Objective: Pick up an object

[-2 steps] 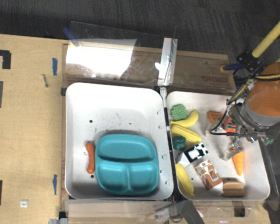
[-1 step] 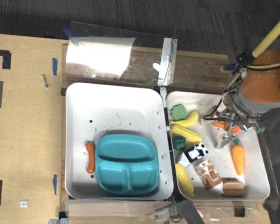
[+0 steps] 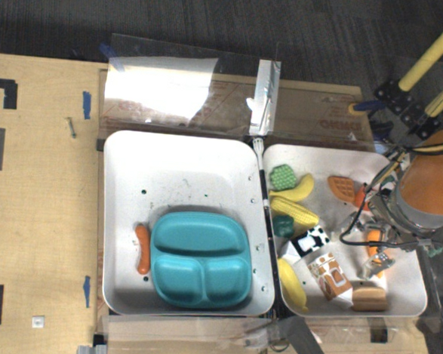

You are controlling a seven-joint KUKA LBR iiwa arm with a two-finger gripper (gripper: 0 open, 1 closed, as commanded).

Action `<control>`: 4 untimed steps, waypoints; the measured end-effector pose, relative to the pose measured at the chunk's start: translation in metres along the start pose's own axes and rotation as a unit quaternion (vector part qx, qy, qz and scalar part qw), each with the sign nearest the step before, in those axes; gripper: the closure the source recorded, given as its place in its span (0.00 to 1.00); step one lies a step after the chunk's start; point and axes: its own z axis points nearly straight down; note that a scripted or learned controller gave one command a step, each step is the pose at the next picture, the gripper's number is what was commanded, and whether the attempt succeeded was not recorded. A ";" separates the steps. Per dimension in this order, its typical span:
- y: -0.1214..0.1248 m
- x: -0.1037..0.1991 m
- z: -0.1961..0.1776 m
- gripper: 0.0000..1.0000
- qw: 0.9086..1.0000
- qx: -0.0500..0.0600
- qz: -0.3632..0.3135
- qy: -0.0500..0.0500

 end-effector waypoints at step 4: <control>-0.016 -0.014 -0.002 0.00 0.998 0.004 -0.066 -0.004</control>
